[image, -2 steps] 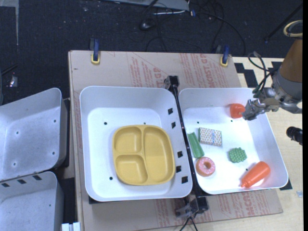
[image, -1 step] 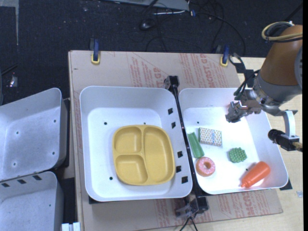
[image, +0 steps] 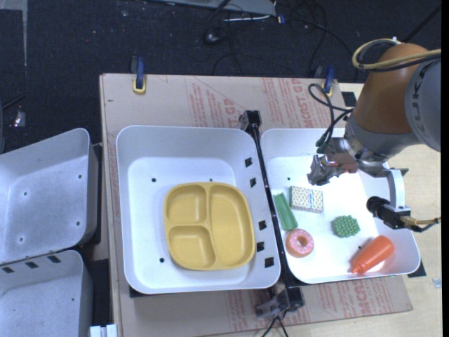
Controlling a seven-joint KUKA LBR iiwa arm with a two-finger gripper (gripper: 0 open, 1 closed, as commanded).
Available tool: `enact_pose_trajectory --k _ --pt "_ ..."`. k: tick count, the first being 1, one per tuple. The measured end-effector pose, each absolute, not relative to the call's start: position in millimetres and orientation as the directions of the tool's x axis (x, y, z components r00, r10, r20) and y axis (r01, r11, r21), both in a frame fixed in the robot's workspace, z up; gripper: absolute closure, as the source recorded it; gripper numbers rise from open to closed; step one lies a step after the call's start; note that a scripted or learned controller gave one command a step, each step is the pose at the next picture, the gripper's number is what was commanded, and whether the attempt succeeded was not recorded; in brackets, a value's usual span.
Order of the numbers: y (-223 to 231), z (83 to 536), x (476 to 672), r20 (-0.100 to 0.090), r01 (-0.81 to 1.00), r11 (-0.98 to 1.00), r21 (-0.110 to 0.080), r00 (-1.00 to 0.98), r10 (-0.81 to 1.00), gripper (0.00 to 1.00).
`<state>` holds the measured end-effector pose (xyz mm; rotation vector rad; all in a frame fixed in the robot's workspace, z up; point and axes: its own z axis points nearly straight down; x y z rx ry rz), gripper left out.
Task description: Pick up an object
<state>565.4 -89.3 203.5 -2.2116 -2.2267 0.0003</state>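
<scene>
the gripper (image: 324,170) hangs over the right bin (image: 407,265), just above the small patterned box (image: 306,199); i can't tell how its jaws stand. that box looks light and stiff, best pinched across its short sides. beside it lie a green stick (image: 285,211), donut (image: 300,243), green ball (image: 345,226) and carrot (image: 372,254). the left bin (image: 140,258) holds a yellow divided plate (image: 209,225).

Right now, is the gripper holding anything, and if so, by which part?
Nothing is held. The gripper hovers over the right bin, above the patterned box, with nothing between its fingers. The box lies on the bin floor.
</scene>
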Motion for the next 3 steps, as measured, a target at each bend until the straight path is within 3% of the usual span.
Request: enact_pose_trajectory --k 3 --pt "77.2 206.6 522.0 0.003 1.000 0.009 -0.003 -0.009 1.000 1.00"
